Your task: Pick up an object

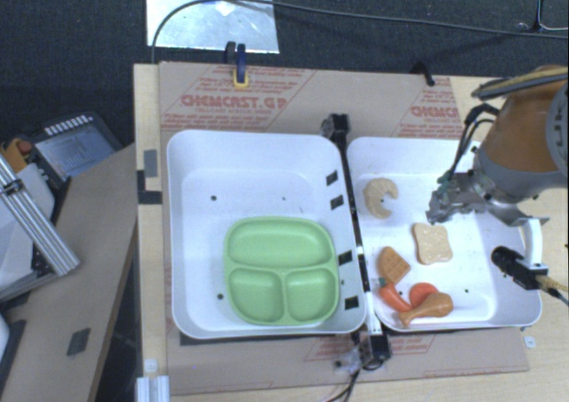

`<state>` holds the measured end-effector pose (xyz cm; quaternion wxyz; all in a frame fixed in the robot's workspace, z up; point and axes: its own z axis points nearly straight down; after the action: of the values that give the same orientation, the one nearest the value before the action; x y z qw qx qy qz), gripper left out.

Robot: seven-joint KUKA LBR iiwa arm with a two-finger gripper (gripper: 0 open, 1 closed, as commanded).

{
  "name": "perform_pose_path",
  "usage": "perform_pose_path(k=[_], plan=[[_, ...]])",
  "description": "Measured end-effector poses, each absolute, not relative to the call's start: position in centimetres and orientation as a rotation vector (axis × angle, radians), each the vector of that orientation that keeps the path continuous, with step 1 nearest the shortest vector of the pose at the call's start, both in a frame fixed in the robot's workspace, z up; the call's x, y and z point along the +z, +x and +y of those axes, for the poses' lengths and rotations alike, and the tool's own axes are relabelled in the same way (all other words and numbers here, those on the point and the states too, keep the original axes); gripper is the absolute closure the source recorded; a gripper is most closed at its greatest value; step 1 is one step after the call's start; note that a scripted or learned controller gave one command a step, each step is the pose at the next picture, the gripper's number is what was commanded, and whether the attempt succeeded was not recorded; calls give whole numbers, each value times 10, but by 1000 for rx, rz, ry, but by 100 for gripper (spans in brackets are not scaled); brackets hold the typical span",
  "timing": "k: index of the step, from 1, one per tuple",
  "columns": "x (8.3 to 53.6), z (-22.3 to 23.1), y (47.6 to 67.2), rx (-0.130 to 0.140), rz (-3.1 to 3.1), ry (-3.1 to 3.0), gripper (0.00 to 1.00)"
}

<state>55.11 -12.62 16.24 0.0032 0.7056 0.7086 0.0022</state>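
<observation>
The right bin (498,307) holds several toy foods. A tan croissant (382,196) lies at its upper left. A slice of toast (433,244) lies in the middle. Near the front are an orange waffle-like piece (394,264), a red piece (420,290) and a brown drumstick (431,306). My gripper (442,203) hangs low over the bin, just behind the toast and to the right of the croissant. Nothing shows in its grasp.
The left bin (191,169) holds a green divided plate (280,269). Black clips run along the seam (348,213) between the bins. The arm's orange band (524,129) covers the right bin's far right side. A black fitting (514,267) sticks out over that bin's right wall.
</observation>
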Motion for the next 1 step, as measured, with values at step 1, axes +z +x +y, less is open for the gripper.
perform_pose_path(k=[1], plan=[[227,-126,551,8,2221,2211,100]])
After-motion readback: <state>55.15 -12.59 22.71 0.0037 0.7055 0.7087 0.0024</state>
